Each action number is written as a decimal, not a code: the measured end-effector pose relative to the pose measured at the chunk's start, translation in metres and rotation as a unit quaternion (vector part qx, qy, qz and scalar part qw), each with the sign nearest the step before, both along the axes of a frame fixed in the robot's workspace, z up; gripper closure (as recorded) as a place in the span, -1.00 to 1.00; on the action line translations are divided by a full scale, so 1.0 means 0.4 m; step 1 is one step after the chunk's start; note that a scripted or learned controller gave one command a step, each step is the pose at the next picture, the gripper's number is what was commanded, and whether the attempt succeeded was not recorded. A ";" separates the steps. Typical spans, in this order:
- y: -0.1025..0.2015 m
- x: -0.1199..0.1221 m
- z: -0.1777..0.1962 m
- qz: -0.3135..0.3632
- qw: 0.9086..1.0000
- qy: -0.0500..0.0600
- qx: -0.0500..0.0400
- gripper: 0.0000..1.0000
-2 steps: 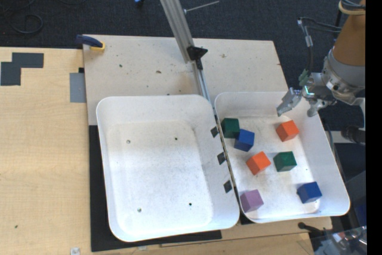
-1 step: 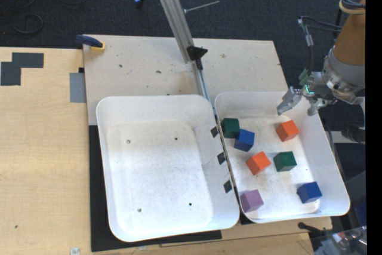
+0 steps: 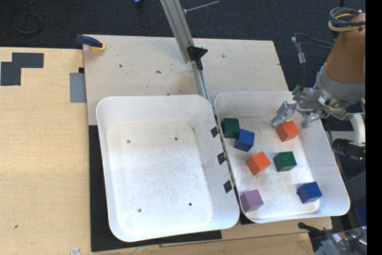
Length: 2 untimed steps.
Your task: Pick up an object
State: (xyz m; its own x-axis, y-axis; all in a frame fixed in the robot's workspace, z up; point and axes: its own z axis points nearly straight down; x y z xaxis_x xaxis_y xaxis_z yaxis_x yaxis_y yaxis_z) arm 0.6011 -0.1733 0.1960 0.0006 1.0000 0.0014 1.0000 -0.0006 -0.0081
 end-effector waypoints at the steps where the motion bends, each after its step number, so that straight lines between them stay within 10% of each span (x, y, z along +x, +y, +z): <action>1: 0.019 -0.018 -0.123 0.000 1.000 0.000 0.000 -1.00; 2: 0.022 -0.021 -0.258 -0.001 1.000 0.000 0.000 -1.00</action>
